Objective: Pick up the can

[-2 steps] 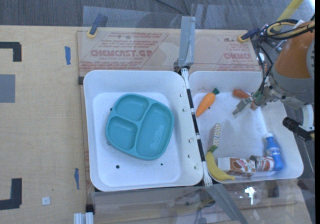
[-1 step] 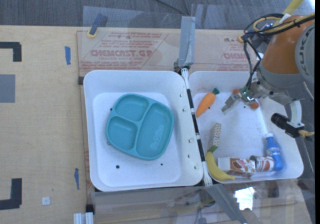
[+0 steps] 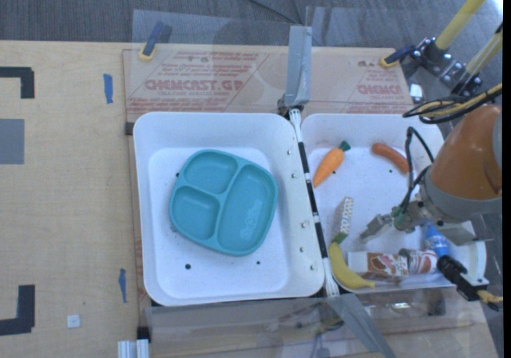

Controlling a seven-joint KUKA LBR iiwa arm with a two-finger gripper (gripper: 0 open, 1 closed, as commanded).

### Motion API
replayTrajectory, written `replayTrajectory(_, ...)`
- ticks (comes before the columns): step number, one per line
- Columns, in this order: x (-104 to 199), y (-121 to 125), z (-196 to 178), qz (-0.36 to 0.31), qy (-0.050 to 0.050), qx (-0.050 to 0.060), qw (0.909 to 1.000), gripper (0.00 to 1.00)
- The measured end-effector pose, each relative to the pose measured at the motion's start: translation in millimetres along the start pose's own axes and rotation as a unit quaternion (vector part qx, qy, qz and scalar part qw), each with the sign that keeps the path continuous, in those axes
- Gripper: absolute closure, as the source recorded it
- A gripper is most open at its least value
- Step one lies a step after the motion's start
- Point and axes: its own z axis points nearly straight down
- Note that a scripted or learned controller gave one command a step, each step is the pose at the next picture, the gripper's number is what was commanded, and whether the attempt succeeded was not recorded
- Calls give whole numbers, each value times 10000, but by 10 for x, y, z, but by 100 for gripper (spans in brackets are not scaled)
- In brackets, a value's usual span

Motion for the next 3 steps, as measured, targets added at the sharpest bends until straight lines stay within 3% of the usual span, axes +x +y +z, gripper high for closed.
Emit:
replayTrajectory(1, -102, 943, -57, 371, 1, 29, 9993, 0)
replayTrajectory(2, -100, 943, -56, 369, 2, 31, 9993, 0)
replayTrajectory(3, -934, 1142, 7, -130, 87, 12, 9999, 0)
